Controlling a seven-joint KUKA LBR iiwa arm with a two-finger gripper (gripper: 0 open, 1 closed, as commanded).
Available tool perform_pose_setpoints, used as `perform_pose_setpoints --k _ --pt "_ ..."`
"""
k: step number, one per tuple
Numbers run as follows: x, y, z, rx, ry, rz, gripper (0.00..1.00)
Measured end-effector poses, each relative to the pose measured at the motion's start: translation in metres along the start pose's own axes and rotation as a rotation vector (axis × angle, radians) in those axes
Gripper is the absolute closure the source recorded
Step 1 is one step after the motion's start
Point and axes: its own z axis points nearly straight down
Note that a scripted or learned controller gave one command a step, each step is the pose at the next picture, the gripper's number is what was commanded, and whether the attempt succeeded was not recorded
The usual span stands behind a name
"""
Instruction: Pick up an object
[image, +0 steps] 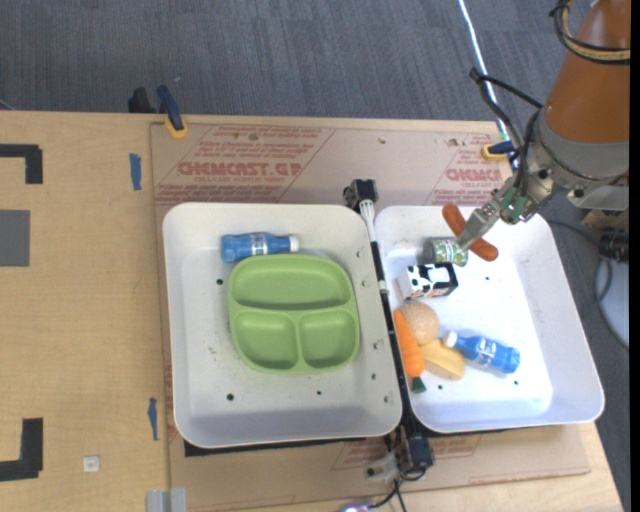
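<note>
Over the right bin's (560, 300) far side, the hand (468, 237), grip state unclear, hangs just above a small dark can (444, 252).

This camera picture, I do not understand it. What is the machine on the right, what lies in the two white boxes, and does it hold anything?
The camera looks down at a slant on a bench. The machine is a robot arm reaching in from the right; its tool hangs over the right bin, beside a red sausage-like toy. Whether it grips anything is unclear. That bin holds a cow-patterned toy, a carrot and a blue bottle. The left bin holds a green divided plate and another blue bottle.
</note>
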Motion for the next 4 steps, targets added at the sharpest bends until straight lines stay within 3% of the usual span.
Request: perform_pose_setpoints --k 1,2,3,4 --pt "0.068 -0.037 0.042 0.002 0.002 -0.149 1.0" --pt "0.058 -0.002 0.01 -0.001 -0.001 -0.325 1.0" --pt "0.031 -0.078 0.021 0.001 0.001 -0.598 1.0" --pt "0.002 -0.032 0.014 -0.002 -0.002 -0.68 1.0"
